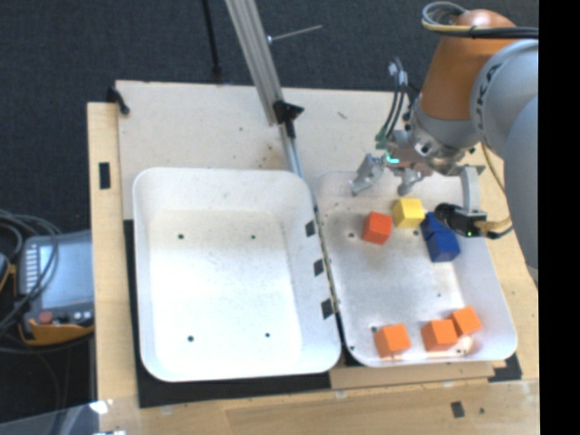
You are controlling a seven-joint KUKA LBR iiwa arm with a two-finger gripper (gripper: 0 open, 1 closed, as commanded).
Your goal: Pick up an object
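Hovering above the right bin's (489, 279) far edge, the hand (386, 178) has fingers spread wide, holding nothing; yellow cube (408, 211) lies just nearer the camera, red cube (377, 228) beside it.

Six small blocks were found in the right-hand bin (507, 320): a red-orange cube (377, 228), a yellow cube (408, 211) and a blue block (439, 240) were grouped in its upper half, the yellow cube being set between the other two and just beside the blue one. Three orange cubes (392, 340) (439, 334) (467, 321) were observed in a loose row along the near edge, the two on the right close together. All were seen resting flat on the bin floor.
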